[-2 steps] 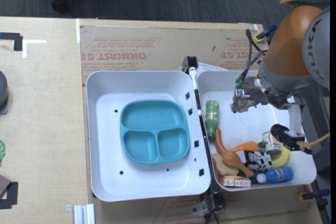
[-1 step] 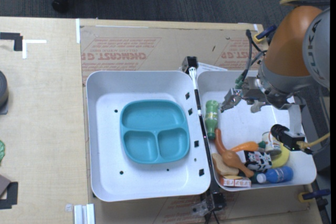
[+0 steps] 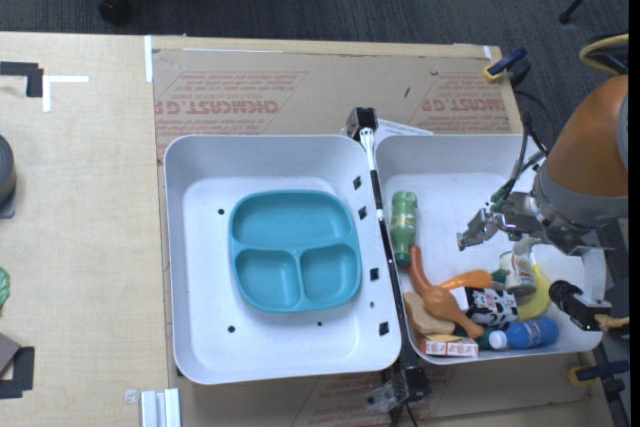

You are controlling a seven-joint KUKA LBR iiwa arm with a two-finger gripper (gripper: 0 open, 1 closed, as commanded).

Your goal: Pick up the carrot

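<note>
A: When the arm reached in from the right, where was the carrot (image 3: 470, 280)?

B: It lay in the right bin (image 3: 450, 160), toward the near side, in a pile with an orange toy (image 3: 432, 288), a banana (image 3: 537, 290) and a blue-capped bottle (image 3: 522, 335).

A: And the end effector (image 3: 487, 227)?

B: It hung above the right bin, just beyond the carrot. Whether its fingers were spread or closed, I could not tell.

A: Anything else?

B: A green bottle (image 3: 403, 224) lay by the bin's left wall; a teal divided plate (image 3: 295, 250) sat in the left bin (image 3: 200, 165).
</note>
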